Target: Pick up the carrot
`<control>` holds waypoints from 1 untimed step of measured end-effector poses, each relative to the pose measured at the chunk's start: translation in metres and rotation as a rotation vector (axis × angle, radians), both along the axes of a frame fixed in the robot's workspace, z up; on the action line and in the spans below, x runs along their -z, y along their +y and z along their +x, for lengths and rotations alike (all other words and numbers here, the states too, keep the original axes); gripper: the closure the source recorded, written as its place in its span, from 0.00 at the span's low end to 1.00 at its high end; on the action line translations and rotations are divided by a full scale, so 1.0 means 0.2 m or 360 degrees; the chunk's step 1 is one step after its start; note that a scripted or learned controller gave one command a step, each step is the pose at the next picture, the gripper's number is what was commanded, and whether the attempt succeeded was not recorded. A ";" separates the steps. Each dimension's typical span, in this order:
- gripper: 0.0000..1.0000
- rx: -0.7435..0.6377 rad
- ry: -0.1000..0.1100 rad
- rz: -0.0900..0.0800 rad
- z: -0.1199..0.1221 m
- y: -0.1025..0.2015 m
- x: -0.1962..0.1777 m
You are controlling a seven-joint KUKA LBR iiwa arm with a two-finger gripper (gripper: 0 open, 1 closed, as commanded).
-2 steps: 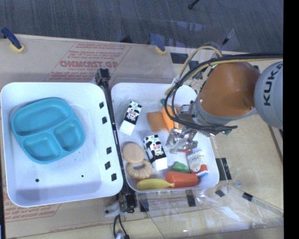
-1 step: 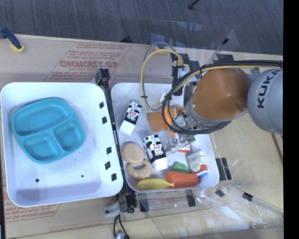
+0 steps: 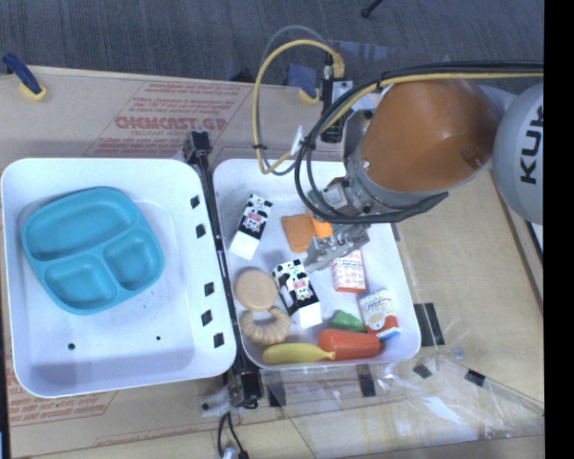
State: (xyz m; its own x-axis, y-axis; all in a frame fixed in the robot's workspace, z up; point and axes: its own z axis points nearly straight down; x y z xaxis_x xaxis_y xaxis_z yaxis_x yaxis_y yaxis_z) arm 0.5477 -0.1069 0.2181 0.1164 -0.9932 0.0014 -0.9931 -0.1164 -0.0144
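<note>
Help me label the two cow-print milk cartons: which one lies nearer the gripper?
The lower cow-print carton, mid-bin beside the round cookie, sits just left of the gripper. The other carton lies farther, near the bin's left wall.

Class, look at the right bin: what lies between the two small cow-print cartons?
In the camera view, bare white bin floor separates the upper cow-print carton from the lower cow-print carton. The orange slice sits just right of that gap.
</note>
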 end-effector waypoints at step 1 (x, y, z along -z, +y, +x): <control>1.00 -0.0490 0.0028 -0.0001 -0.20 -0.29 0.26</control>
State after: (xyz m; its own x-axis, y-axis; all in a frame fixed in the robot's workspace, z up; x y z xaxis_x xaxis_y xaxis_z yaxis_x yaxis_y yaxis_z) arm 0.5083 -0.1657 0.1669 0.4117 -0.9113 -0.0024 -0.9113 -0.4117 0.0024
